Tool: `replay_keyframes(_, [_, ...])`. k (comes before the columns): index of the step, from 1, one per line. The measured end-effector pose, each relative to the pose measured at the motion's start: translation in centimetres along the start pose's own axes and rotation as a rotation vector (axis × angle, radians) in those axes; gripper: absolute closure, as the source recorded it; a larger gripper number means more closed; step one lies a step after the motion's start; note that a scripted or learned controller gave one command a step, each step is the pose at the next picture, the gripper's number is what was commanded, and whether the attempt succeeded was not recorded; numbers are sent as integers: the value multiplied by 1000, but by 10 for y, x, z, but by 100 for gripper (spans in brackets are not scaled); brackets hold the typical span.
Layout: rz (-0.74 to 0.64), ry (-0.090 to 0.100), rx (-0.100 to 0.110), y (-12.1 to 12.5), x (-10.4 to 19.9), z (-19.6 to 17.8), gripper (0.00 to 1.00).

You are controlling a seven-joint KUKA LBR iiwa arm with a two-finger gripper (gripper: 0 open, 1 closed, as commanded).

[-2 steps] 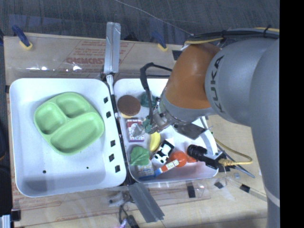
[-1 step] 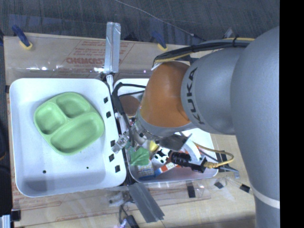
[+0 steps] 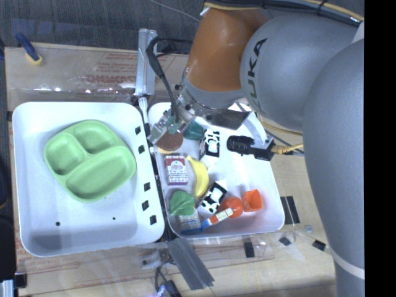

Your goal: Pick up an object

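Looking down on the bench, we see the arm (image 3: 291,73) reaching into the right bin (image 3: 272,184), with the gripper (image 3: 168,127) low at that bin's far left corner, close to the wall shared with the left bin (image 3: 25,166). We cannot tell how the jaws stand, since the wrist covers them. Directly under the jaws lies a brown disc (image 3: 171,142), touching or nearly touching them. Just right of the jaws sits a teal piece (image 3: 194,130), and beyond it a black-and-white block (image 3: 212,143). Nearer us from the jaws come a red card box (image 3: 176,169) and a banana (image 3: 199,177) side by side. Further toward us lie a green lump (image 3: 181,203), a second black-and-white block (image 3: 214,197), a red bottle (image 3: 226,210) and an orange cup (image 3: 252,200). Well left of the jaws, a green divided plate (image 3: 90,159) rests in the left bin.
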State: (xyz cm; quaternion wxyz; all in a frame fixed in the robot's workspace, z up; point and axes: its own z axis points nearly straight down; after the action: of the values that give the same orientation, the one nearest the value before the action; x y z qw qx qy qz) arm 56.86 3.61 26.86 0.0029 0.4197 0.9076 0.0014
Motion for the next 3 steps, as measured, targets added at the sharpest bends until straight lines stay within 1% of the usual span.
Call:
replay_keyframes(1, [-104, 4, 5, 32, -6, 26, 100])
replay_keyframes(2, [129, 3, 4, 110, 11, 10, 100])
replay_keyframes(3, [79, 8, 9, 123, 107, 27, 100])
